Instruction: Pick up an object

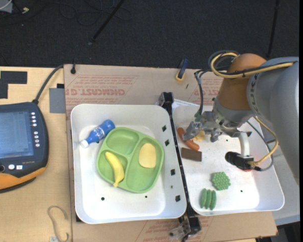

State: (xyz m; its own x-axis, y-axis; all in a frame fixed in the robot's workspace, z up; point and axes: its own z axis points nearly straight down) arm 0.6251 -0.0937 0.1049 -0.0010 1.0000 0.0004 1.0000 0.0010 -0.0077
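Sausage (192, 145) (orange), beneath gripper (193, 131); right bin (272, 195)

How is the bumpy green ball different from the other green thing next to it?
The round, bumpy green ball is one knobbly lump; the long, dark green ridged piece looks like smooth pods lying side by side. The ball is lighter green, and it sits farther from the bin's front edge. Both are green and lie in the right white bin.

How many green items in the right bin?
2: a round bumpy green ball mid-bin and a ribbed green pod-like piece near the front edge. The arm may hide others.
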